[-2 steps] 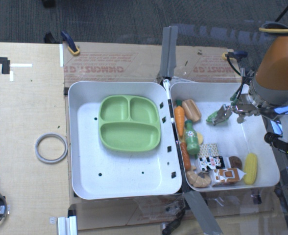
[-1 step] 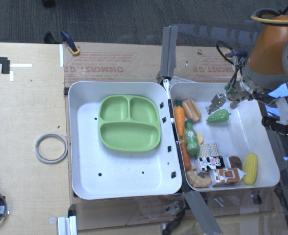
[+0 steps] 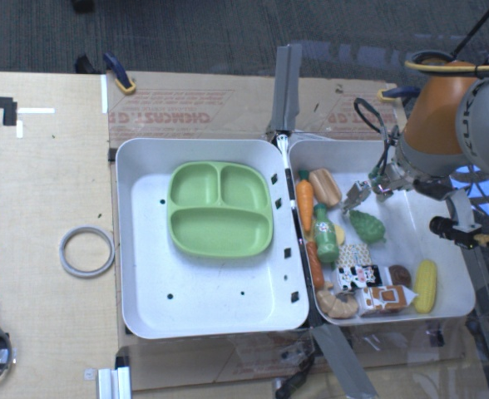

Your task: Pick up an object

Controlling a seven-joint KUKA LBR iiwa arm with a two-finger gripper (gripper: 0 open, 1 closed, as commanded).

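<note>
Broccoli [image 3: 367,226] lies ungrasped in your right bin [image 3: 444,306]; gripper [image 3: 358,196] hovers just above-left, fingers spread, holding nothing.

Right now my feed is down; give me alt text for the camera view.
The grey arm's two-finger gripper hangs over the right white bin, just above a dark green leafy toy vegetable and holding nothing. That bin also holds an orange toy carrot, a yellow toy corn cob and other play food; the left white bin holds a green divided plastic plate.
</note>
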